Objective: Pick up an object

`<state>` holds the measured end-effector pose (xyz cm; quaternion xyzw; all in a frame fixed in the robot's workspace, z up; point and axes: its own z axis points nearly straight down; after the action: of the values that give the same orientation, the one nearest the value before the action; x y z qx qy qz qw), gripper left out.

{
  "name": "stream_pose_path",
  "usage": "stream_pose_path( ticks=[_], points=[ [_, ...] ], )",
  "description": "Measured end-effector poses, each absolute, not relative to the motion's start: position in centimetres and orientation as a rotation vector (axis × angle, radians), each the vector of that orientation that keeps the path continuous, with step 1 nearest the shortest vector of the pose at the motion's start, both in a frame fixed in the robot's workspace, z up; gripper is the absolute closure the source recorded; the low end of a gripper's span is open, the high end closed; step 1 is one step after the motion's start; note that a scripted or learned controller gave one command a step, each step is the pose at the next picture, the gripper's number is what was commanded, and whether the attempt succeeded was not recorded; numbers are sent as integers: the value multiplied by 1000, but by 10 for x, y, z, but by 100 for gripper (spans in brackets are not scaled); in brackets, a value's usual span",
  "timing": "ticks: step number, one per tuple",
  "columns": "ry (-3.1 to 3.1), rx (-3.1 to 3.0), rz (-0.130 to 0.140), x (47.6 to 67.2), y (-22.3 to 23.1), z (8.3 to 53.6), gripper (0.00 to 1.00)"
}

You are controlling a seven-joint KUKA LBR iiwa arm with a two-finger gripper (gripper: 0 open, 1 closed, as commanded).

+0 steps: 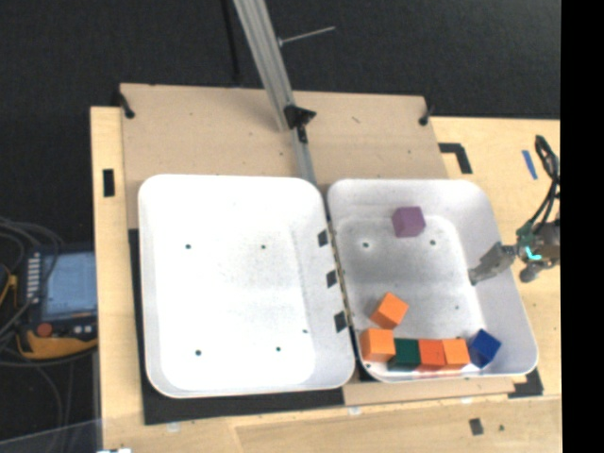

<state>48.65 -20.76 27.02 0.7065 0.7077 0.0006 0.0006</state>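
The right bin (472, 201) holds several small blocks. A purple cube (408, 221) lies alone near its far side. An orange cube (391, 310) sits tilted in the middle. Along the near wall stand another orange cube (379, 343), a green cube (407, 352), two more orange cubes (444, 352) and a blue cube (484, 346). My gripper (493, 261) reaches in at the bin's right rim, above the blue cube and apart from all the blocks. Most of the arm is cut off at the right.
The left bin (236, 281) lies beside the right one, with small black clips (332, 276) along the shared edge. A metal strut (269, 55) runs from the top down to the bins' far junction. Cables (545, 173) hang at the right.
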Motion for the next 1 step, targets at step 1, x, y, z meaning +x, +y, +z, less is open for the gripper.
stream_pose_path(
  ticks=[1],
  points=[
    [2221,2224,-4,485,-209,228,0]
  ],
)
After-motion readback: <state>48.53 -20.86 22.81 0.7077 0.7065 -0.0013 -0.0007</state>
